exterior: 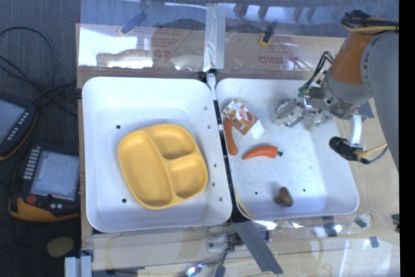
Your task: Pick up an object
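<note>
Carrot [260, 152] lies lengthwise across the right bin [337, 201], down-left of my gripper [293, 112], which hangs above the floor, fingers spread, gripping nothing.

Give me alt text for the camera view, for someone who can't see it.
A grey robot arm reaches in from the right, its gripper over the upper part of the right white bin, which holds an orange carrot, a sausage, a small packet and a brown lump. The left bin holds a yellow divided plate.
</note>
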Tool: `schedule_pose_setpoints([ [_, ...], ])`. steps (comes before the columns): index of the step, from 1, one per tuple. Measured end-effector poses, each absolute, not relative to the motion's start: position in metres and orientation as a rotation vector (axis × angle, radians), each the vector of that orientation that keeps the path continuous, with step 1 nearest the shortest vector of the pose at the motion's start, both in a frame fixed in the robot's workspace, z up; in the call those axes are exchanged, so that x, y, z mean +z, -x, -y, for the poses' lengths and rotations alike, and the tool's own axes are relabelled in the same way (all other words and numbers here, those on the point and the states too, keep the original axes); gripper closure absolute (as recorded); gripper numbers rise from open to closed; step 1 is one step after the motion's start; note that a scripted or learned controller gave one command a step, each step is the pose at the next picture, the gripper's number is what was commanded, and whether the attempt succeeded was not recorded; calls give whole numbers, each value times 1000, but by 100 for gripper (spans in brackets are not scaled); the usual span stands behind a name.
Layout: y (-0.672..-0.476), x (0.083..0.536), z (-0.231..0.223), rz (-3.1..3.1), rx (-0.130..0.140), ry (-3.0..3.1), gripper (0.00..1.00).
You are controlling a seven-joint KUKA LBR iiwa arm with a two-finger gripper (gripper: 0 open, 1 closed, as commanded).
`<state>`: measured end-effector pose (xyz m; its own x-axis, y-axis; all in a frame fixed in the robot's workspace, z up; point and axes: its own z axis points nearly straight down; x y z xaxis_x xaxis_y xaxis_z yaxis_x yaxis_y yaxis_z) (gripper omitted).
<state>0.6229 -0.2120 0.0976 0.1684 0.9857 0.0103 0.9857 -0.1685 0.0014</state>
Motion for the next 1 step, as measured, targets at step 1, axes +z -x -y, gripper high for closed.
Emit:
schedule_pose_setpoints([
  [1,-666,88,173,2090,3,2355,0],
])
